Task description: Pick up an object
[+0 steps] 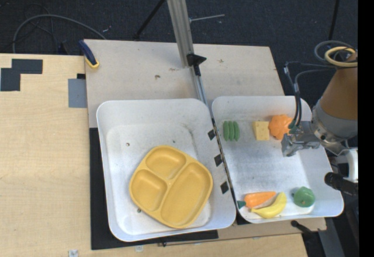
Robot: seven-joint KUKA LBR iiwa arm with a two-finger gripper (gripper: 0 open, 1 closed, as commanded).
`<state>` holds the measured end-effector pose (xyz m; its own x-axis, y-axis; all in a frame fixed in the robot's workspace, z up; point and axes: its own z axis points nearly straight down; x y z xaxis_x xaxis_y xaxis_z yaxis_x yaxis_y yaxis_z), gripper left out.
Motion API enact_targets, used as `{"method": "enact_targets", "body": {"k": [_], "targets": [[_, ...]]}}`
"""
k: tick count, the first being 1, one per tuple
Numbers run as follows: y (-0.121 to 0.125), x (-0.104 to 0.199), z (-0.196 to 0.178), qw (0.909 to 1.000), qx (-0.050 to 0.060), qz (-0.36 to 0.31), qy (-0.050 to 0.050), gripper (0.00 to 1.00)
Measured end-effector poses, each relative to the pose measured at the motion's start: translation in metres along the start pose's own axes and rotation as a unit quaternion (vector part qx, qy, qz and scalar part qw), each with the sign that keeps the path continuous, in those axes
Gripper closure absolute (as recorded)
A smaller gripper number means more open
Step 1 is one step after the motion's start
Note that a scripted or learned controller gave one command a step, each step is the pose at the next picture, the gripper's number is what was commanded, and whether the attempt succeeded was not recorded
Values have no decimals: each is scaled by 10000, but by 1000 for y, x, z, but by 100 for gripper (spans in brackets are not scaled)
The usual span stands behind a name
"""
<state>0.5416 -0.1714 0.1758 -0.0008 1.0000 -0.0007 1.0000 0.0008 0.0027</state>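
Although parked low over the right bin [263,162], at the right of the frame, gripper [292,146] unreadable from this slanted camera view: clenched or released, cannot tell. Appears as a grey metal lump below the orange-banded wrist, just beside the orange object [279,126], perhaps touching its lower right edge. Nothing visibly caught in it, so no claim of a hold.

Candidates for the pick, all in that right bin:
- orange object, toward the upper right, pressed close to a yellow block [262,130] on its left;
- ribbed green piece [231,131], further left, near the bin's left wall;
- carrot [259,198] and banana [270,208], touching, at the lower edge;
- round green thing [303,196], lower right corner.

Left bin [105,133] carrying a yellow divided plate [170,186], well apart from the gripper.

Likely to go wrong from here:
- closing off-centre on the orange object, since sitting at its side rather than over it, and nudging it away instead of gripping;
- shoving it against the yellow block and pinching both, or neither;
- rounded shape squirting out on the squeeze;
- lifting away with nothing, given the poor alignment.

Judged: pick not yet secured.
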Motion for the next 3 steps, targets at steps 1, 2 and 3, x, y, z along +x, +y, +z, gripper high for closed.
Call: {"method": "enact_targets", "body": {"k": [1,2,3], "targets": [[0,2,-43,10000,0,-2,0,100],[1,1,-64,10000,7,-3,2,100],[6,51,-53,10000,30,-22,18,100]]}}
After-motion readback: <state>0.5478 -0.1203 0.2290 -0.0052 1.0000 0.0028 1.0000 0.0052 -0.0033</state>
